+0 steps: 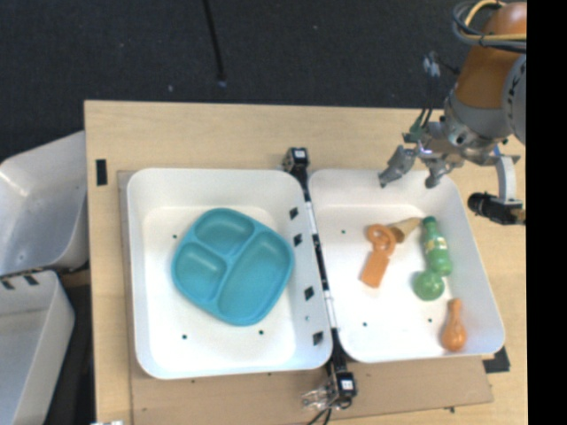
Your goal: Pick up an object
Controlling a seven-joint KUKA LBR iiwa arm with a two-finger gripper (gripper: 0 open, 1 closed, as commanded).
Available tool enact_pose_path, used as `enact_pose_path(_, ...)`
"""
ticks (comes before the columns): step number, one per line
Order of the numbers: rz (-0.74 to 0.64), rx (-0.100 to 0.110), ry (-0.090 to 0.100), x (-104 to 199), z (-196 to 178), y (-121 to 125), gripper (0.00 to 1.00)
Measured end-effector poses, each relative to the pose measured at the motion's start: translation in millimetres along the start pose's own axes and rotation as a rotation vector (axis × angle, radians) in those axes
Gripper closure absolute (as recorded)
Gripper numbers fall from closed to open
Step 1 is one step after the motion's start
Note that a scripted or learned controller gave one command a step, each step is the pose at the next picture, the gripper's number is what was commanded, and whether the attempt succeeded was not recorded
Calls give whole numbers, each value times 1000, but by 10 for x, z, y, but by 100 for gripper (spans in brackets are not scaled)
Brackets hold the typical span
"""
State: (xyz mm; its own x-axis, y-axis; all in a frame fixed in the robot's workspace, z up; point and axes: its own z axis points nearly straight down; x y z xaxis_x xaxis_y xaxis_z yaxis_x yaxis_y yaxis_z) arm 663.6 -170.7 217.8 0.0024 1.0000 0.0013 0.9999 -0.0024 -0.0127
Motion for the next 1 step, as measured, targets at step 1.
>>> enact_pose_path(1, -4, -14, -3, 5, -99, 26, 0)
